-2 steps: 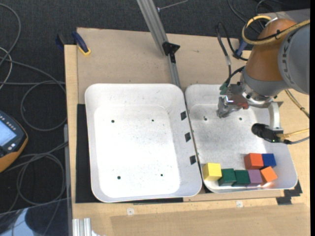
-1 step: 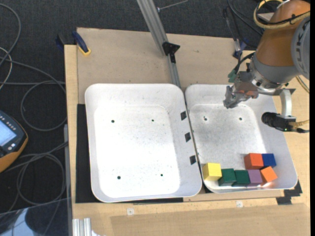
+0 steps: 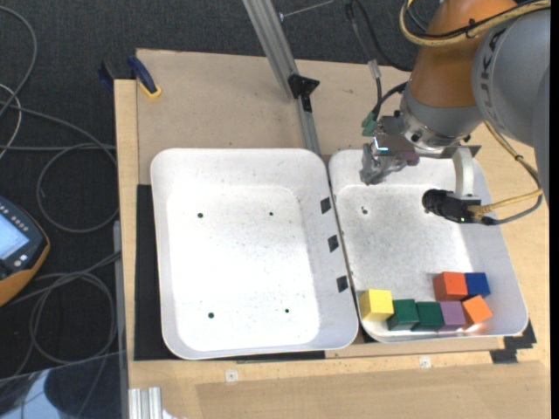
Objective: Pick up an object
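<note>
Seven blocks [image 3: 428, 304] at right bin's [image 3: 505, 260] near edge, pincer [image 3: 377, 166] well apart

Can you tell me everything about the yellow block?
The yellow block is a small, plain cube with flat faces and crisp edges; I can't tell what it's made of. It sits flat on the floor of the right bin, near the front wall, at the left end of a cluster of blocks. The green block is right beside it, probably touching. The gripper hangs far off, near the bin's back edge.

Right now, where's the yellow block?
The yellow block sits in the right bin, at its near-left corner, leftmost of the block cluster, with a green block touching its right side.
</note>
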Controlling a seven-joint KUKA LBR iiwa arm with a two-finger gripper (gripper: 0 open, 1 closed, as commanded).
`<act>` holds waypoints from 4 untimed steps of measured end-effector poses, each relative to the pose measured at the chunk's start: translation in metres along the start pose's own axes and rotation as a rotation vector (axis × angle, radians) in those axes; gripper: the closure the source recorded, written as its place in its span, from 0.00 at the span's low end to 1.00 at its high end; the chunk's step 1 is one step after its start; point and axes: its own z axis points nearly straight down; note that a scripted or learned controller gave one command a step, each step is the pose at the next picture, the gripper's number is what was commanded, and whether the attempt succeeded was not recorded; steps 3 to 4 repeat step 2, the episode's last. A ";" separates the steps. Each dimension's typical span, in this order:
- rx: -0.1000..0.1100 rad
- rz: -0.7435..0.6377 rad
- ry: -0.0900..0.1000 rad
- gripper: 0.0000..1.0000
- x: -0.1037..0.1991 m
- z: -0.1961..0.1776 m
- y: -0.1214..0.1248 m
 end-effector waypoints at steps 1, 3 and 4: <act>0.001 0.002 0.000 1.00 0.048 0.007 0.011; 0.001 0.001 0.000 1.00 0.098 -0.004 0.014; 0.001 0.001 0.000 1.00 0.098 -0.004 0.014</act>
